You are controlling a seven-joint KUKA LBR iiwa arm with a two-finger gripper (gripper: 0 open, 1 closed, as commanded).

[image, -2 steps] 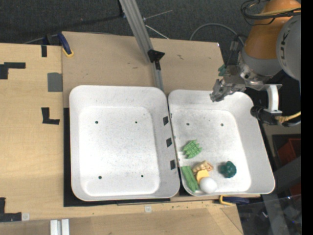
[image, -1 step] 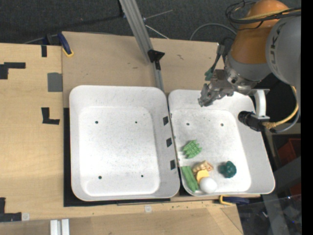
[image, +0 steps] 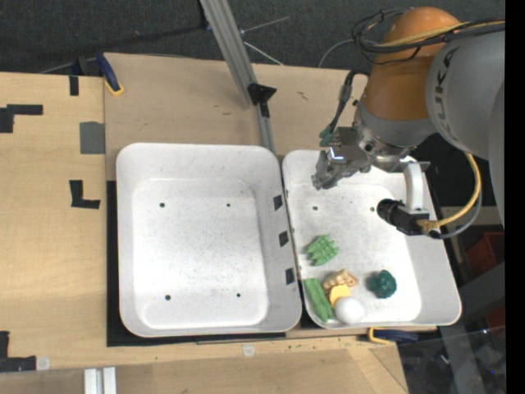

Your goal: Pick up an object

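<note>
Over right bin (image: 435, 302), gripper (image: 326, 173) hangs above scattered toys (image: 322, 249).

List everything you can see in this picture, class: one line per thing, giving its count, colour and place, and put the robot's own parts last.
left bin: 1, white, bench left.
right bin: 1, white, bench right.
ridged green toy: 1, green, right bin middle.
green strip: 1, green, right bin's near-left corner.
tan toy: 1, tan, beside the strip.
white ball: 1, white, near edge.
dark teal lump: 1, teal, right of the tan toy.
gripper: 1, grey, above the right bin's far-left part.
</note>
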